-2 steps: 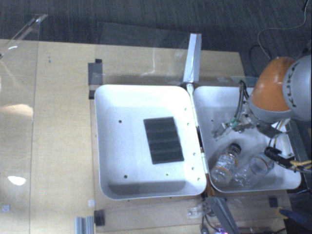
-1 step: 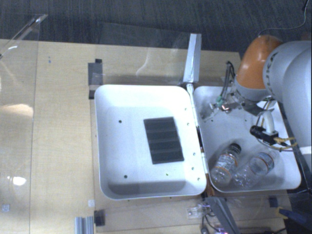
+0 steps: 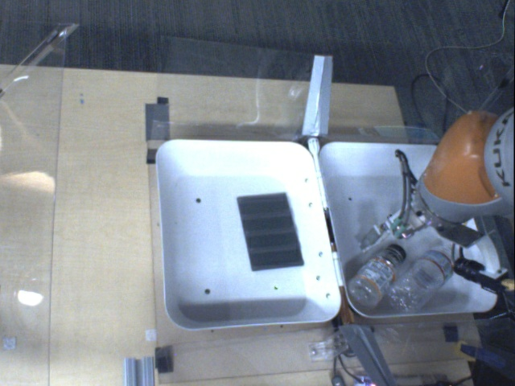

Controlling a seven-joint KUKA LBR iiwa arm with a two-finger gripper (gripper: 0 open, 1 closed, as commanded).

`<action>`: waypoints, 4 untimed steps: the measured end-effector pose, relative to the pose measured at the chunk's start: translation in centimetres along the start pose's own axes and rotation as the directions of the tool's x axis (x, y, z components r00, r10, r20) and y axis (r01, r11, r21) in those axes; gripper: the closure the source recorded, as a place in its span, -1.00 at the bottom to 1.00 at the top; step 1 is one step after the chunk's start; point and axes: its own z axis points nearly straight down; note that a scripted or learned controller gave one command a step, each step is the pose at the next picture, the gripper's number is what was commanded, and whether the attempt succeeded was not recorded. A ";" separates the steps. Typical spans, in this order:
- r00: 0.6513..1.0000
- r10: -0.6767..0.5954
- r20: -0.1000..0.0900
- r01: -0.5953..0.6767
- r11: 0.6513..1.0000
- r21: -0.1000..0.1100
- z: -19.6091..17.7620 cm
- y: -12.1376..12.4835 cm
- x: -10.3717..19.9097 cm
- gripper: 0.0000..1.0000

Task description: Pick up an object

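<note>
Pale wooden table (image 3: 96, 215), dark carpet beyond its far edge. Two shallow white bins sit side by side on it, touching along a shared wall.

Left bin (image 3: 185, 183): one flat black ribbed rectangular pad (image 3: 269, 231), lying near the middle, slightly skewed. Well apart from me.

Right bin (image 3: 354, 175): two clear plastic bottles at the near end. One clear bottle with a dark cap (image 3: 376, 275) lies tilted, cap pointing toward the far right. A second clear, crumpled-looking bottle (image 3: 418, 281) lies just to its right, the two touching or nearly so. Both rest against the near wall, likely because the bin floor slopes up into its rim there and loose things settle in that corner.

My arm comes in from the right, the orange band (image 3: 460, 163) hanging over the right bin's right half, wrist pointed down and leftward into the bin. My claw (image 3: 396, 225) sits just beyond the capped bottle, low over the bin floor. Metal parts glint there, but I cannot tell whether it stands open or closed. Nothing visible between its tips.

Judgement: the capped bottle is the closest candidate for a pick. Clear, round plastic will likely roll or slip if gripped off-centre. Neighbouring bottle crowds its right side.
</note>
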 end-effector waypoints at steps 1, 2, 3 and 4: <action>0.965 -0.262 0.004 0.262 0.965 -0.004 1.1 3.2 -2.6 -1.00; 0.999 -0.048 0.004 0.048 0.999 -0.004 1.3 7.8 -11.0 -1.00; 0.992 -0.126 0.004 0.126 0.992 -0.003 -6.7 2.7 -7.3 -1.00; 0.989 -0.151 0.004 0.151 0.989 -0.001 1.0 -6.5 -5.3 -1.00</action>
